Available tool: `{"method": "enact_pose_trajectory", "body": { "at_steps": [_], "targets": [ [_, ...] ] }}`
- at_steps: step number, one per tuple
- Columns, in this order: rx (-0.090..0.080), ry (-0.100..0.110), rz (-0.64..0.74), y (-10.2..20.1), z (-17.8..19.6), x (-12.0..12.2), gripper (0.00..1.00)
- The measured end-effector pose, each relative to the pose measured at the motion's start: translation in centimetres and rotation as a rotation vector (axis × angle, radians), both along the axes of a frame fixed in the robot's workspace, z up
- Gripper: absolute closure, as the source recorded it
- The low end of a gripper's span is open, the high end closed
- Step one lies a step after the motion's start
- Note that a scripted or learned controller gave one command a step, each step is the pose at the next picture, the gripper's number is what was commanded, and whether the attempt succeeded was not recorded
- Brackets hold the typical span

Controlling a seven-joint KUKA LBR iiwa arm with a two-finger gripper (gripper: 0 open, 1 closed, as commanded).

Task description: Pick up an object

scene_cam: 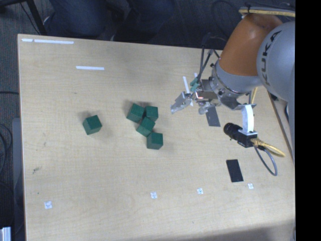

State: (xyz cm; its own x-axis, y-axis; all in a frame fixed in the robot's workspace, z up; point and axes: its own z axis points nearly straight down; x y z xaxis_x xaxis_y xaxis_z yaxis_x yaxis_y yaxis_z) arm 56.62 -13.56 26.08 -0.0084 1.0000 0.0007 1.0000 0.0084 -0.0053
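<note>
The surface (100, 185), a broad pale wooden top, carries everything in view. From the right the arm (261, 49) is reached in, its orange band above the wrist and its grey body bulking over the upper right corner; the wrist is tilted down and leftward, so that the pincer (193, 100) is held above bare wood, well apart from any block. Its fingers (179, 104) are seen spread, with nothing between them. A cable (268, 157) is looped below the wrist, and a small black patch (233, 170) lies on the wood beneath it.

The task's things are the green blocks. A cluster of four blocks (145, 123) lies near the middle of the surface, to the left of the pincer, the pieces touching or nearly touching one another. A lone block (92, 124) sits farther left, well apart from the rest.

The chief risk is judged to lie in the crowding. If the cluster is approached, a finger could be brought down on top of a neighbouring block rather than beside the chosen one, so that pieces would be pushed aside or wedged and nothing clamped. Two blocks might also be caught askew and dropped on lifting. The lone block is judged the safer target, though it demands the longest reach, and a slightly misjudged descent could simply knock it away.
</note>
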Motion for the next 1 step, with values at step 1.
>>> {"method": "enact_pose_trajectory", "body": {
  "at_steps": [1],
  "targets": [
    [0.0,-0.001,0.18,3.86,-9.07,3.27,0.0]
  ]
}}
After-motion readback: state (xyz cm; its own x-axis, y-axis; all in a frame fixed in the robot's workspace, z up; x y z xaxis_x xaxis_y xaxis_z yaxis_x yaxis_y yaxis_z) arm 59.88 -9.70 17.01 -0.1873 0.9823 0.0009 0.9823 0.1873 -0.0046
